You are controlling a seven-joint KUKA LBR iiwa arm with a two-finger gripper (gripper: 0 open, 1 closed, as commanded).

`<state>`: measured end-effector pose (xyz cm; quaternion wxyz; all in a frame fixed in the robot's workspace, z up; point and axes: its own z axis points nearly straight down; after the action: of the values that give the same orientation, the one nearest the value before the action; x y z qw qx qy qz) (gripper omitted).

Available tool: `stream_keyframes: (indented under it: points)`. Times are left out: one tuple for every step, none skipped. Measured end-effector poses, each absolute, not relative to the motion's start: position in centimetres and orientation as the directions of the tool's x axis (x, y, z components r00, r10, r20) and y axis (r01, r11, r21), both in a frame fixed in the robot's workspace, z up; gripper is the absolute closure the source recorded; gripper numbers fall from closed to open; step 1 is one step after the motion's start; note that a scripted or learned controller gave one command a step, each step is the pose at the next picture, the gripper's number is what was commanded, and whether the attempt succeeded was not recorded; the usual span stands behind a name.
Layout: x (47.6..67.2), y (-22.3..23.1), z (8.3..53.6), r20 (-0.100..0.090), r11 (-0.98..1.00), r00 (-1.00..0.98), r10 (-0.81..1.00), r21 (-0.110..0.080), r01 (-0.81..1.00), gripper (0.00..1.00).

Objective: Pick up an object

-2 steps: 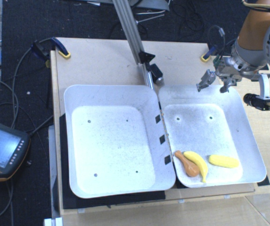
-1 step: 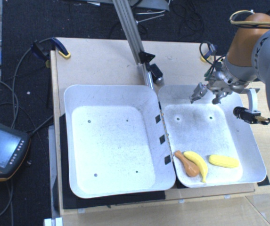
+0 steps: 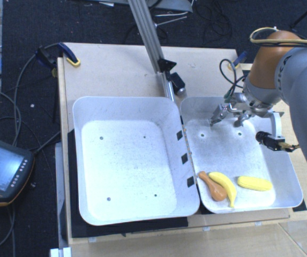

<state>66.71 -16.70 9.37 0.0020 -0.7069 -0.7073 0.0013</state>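
— Nearest the camera, in the right bin [image 3: 282, 167]?
— Three things along the near edge: a banana [image 3: 224, 184], an orange drumstick-like toy [image 3: 211, 186] and a lemon [image 3: 254, 183]. Banana lying across the drumstick toy, touching it. Lemon just beside them to the right, apart.

— Which way pointed?
— Banana curved, long axis slanting from upper left down to lower right, tip near the bin's front rim. Drumstick toy slanting much the same way, thin end up-left, fat end under the banana. Lemon lying nearly level, left to right.

— Anything in the way?
— Nothing over them. Bare, speckled white floor of the bin between them and the hand.

— And the hand?
— Hand [image 3: 229, 119] farther back, over the far part of the right bin, well apart from all three things. Two fingers spread, pointing down, nothing between them. Grey arm with orange band [image 3: 268, 58] coming in from the right; black fitting [image 3: 267, 140] hanging just below it.

— The left bin [image 3: 78, 143]?
— White and speckled like its neighbour, touching the right bin along the middle, black clips on the shared rim.

— Around and beyond?
— Pale wooden desk [image 3: 115, 71] under both bins. Control tablet [image 3: 2, 167] with cables on the dark floor at the left. Clamp [image 3: 62, 53] at the desk's far left corner. Slanted metal rail [image 3: 148, 28] rising from behind the bins.
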Motion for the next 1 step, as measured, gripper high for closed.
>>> stream_keyframes:
  points:
    - [66.89, -16.73, 10.73, -0.001, 0.001, -0.001, 1.0, 0.001, 1.0, 1.0]
